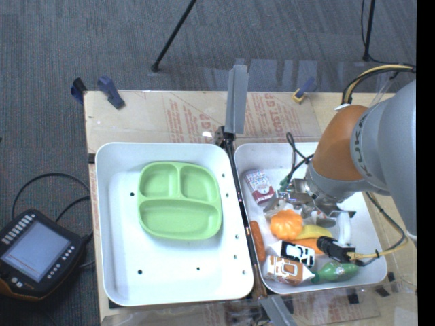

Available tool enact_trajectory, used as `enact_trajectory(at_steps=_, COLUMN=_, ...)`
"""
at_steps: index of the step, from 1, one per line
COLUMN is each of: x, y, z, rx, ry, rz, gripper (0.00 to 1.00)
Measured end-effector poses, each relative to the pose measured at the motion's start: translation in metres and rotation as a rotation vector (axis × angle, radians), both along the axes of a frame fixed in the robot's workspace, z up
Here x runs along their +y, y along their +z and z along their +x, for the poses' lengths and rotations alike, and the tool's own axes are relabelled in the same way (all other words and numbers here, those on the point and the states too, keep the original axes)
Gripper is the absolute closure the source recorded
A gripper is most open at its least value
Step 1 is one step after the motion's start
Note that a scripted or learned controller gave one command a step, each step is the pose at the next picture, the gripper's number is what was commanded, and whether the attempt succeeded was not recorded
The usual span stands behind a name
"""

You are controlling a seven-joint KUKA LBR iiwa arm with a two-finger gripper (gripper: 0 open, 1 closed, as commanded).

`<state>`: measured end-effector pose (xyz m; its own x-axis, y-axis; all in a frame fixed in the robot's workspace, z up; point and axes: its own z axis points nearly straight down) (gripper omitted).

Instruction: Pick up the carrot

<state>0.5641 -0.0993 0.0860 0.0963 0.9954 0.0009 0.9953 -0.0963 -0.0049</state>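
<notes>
The carrot (257, 240), a thin orange-red stick, lies along the left wall of the right bin (372, 217), pointing toward the front. My gripper (296, 197) is low inside that bin. It hangs just above a round orange fruit (286, 223), to the right of the carrot and farther back. Nothing shows between its fingers. The grey arm and its orange band (342, 151) cover the bin's back right part.
Around the gripper lie a red and white packet (259, 185), a yellow banana (317, 231), a small printed box (288, 269), a black and white item (298, 251) and a green vegetable (336, 272). The left bin (119, 250) holds a green divided plate (180, 200).
</notes>
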Motion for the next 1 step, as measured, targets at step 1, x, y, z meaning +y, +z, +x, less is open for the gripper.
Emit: enact_trajectory(at_steps=1, x=-0.0009, y=0.0089, z=0.0004, rx=0.001, ry=-0.001, rz=0.001, gripper=1.00)
